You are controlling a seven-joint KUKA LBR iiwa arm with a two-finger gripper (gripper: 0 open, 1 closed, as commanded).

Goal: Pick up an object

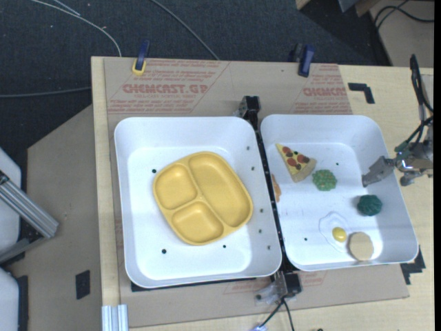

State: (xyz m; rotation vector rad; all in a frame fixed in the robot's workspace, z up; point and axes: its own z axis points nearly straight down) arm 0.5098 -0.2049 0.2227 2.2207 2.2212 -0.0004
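Pincer (pixel 376 172) at right bin's (pixel 386 133) rim, grip state unclear, perhaps released, above dark green piece (pixel 370 205), pizza slice (pixel 297 161) well left.

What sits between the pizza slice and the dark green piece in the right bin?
In the camera view, a light green broccoli-like piece lies between the pizza slice and the dark green piece, close beside the pizza, on the right bin's floor.

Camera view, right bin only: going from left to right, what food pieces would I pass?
Pizza slice → light green broccoli → fried egg → round tan cookie → dark green broccoli, then the hand at the right bin's rim.
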